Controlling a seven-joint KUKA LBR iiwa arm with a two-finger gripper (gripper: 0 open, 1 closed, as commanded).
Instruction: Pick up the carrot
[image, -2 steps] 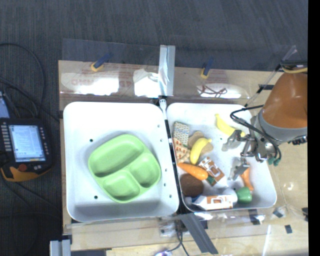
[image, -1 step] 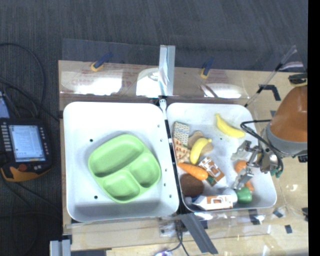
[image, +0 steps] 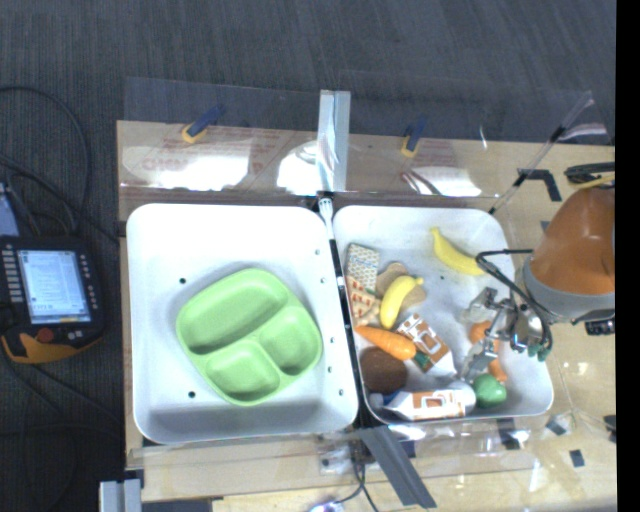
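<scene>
The carrot (image: 386, 343) is orange and tapered. It lies near the left wall of the right bin (image: 400, 226), pointing left, between a small brown-and-white box (image: 421, 338) and a dark brown round item (image: 382, 370). My gripper (image: 490, 333) hangs low over the right side of the same bin, about a hand's width to the right of the carrot and apart from it. Small orange pieces (image: 497, 370) show right under and beside the gripper; I cannot tell what they are.
The right bin also holds two yellow bananas (image: 455, 255) (image: 398, 297), a cracker packet (image: 362, 266), a white tube (image: 433, 403) and a green ball (image: 490, 391). A green divided plate (image: 250, 333) lies in the left bin (image: 160, 250). A handheld pendant (image: 50, 292) lies far left.
</scene>
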